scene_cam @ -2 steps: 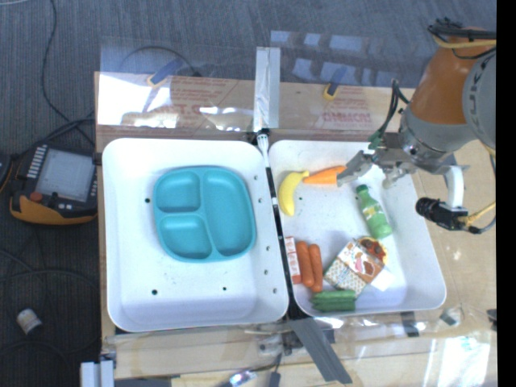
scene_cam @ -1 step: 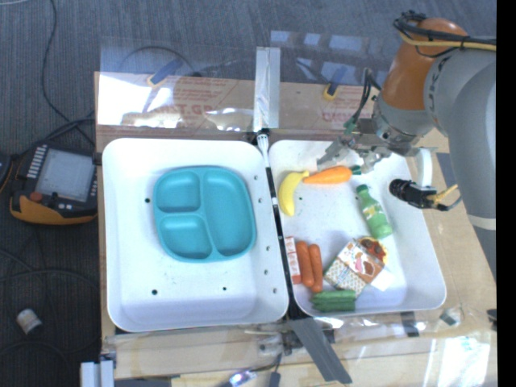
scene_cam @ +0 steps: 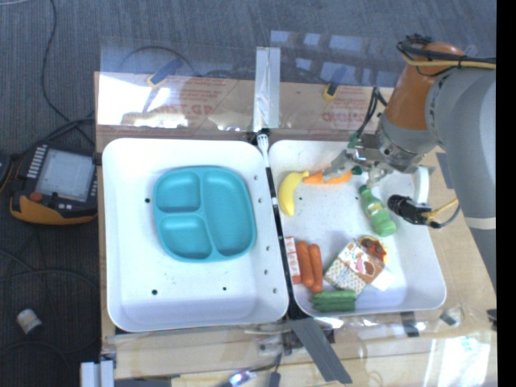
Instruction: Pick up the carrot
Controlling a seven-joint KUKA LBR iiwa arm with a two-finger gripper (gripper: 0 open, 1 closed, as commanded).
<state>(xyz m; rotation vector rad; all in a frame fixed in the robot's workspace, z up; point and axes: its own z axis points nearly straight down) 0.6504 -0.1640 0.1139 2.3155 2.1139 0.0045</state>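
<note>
Grey carpet [scene_cam: 242, 14] around wooden bench [scene_cam: 210, 107]

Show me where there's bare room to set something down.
Free: the left bin's floor around the blue tray, and the right bin's middle between banana, green bottle and snack packet. Crowded: near the carrot, where the hand hovers.

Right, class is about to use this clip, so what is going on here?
A grey arm with an orange band reaches into the right bin, its gripper down at the right end of the carrot near the bin's far wall. The carrot lies beside a banana; a green bottle, sausages and a snack packet lie nearby. The left bin holds a blue divided plate.
</note>
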